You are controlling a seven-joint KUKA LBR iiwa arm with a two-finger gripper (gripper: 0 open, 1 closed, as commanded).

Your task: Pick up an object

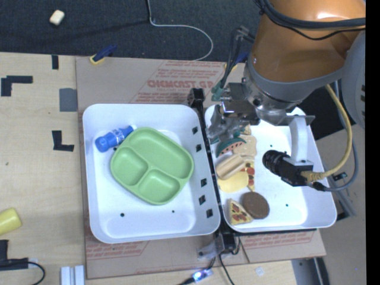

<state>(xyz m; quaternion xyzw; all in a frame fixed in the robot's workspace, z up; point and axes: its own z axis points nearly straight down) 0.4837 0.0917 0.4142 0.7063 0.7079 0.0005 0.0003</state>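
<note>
My gripper (228, 132) hangs low over the far left part of the right bin (320, 209), just above a heap of toy food. Beneath it lie a tan hot dog bun (234, 164), a yellow piece (233, 183), a brown round cookie (256, 205) and a pizza slice (238, 214). The large orange and grey wrist hides the bin's far end. Nothing shows between the fingers.
The left bin (104, 215) holds a green divided plate (152, 165) and a blue bottle (113, 138) at its far left. A yellow object (9, 221) lies on the bench at the left edge. A white cable (178, 25) runs behind the bins.
</note>
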